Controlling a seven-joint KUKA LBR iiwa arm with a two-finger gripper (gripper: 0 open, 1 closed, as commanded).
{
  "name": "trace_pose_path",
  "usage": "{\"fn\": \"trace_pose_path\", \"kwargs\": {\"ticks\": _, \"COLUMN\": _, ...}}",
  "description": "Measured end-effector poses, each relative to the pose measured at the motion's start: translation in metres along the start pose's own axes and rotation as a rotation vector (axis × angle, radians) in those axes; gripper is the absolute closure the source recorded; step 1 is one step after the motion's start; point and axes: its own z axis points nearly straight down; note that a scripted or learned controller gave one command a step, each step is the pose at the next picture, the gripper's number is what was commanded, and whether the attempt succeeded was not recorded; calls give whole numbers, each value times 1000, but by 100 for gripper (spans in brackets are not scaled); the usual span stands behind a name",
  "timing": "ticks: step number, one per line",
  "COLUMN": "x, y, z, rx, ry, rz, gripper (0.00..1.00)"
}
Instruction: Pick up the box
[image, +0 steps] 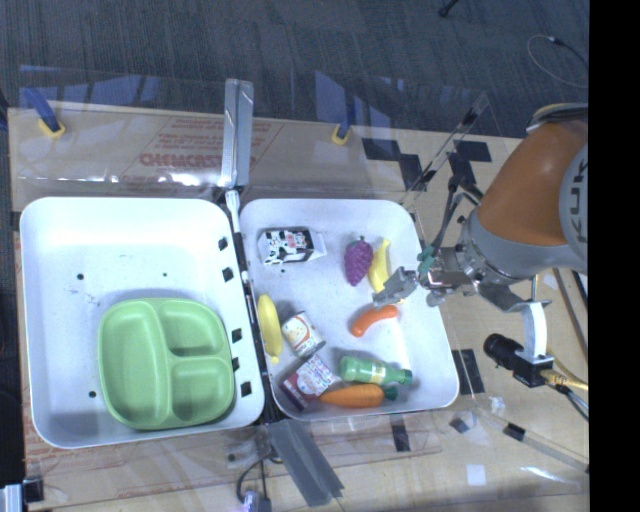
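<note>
Currently the gripper (400, 286) hangs over the right bin (425, 250), near its right edge, just above the small orange piece (373, 319). Whether its jaws are apart or together cannot be told from this angle, and nothing shows between them. The box (290, 246), white with black cow patches, lies flat near the bin's far left corner, well apart from the gripper. Between them sit the purple grapes (358, 260) and a yellow banana (380, 264). Along the left edge lies a second banana (269, 325), with a small carton (300, 332) beside it. By the near edge rest a green bottle (373, 372) and a carrot (351, 396). A green divided tray (165, 362) occupies the left bin (60, 230).
</note>
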Motion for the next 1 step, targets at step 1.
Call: {"fn": "trace_pose_path", "kwargs": {"ticks": 1, "x": 35, "y": -15, "z": 134, "rx": -20, "ry": -9, "rz": -169, "gripper": 0}}
